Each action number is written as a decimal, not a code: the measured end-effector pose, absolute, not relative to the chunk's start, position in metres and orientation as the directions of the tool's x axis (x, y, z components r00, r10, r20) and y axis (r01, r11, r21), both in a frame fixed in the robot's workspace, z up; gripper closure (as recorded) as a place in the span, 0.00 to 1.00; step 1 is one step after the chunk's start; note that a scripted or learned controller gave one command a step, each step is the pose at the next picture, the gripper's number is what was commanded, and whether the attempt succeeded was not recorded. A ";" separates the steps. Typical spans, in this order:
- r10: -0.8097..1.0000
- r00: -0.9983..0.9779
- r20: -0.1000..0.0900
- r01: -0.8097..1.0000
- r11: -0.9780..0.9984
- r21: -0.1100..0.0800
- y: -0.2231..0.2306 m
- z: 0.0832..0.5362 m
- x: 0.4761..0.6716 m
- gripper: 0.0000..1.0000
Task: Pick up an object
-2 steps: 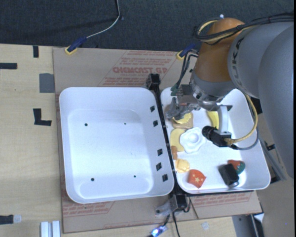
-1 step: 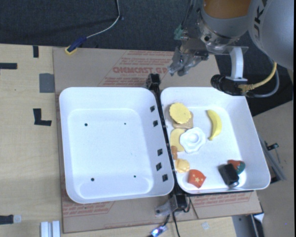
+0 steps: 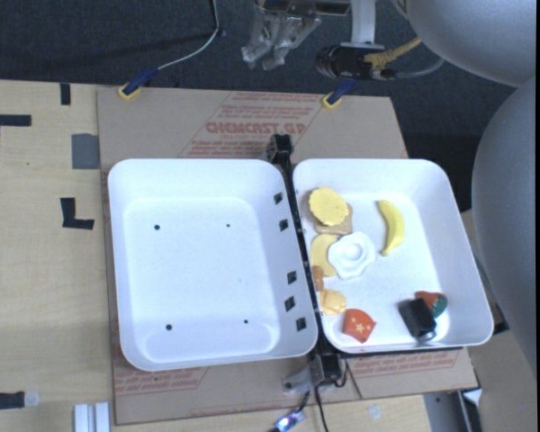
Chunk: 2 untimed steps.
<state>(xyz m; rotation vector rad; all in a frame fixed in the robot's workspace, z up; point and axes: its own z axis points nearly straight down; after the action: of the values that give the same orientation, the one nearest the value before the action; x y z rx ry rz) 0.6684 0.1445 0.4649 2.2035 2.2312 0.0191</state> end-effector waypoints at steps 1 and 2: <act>1.000 -0.003 0.001 1.000 0.003 0.008 0.135 0.540 0.668 1.00; 1.000 -0.007 -0.004 1.000 0.006 -0.019 0.237 0.308 0.665 1.00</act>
<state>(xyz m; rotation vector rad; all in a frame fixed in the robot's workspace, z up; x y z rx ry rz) 0.6648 0.2372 0.3085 2.2218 2.2363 -0.0259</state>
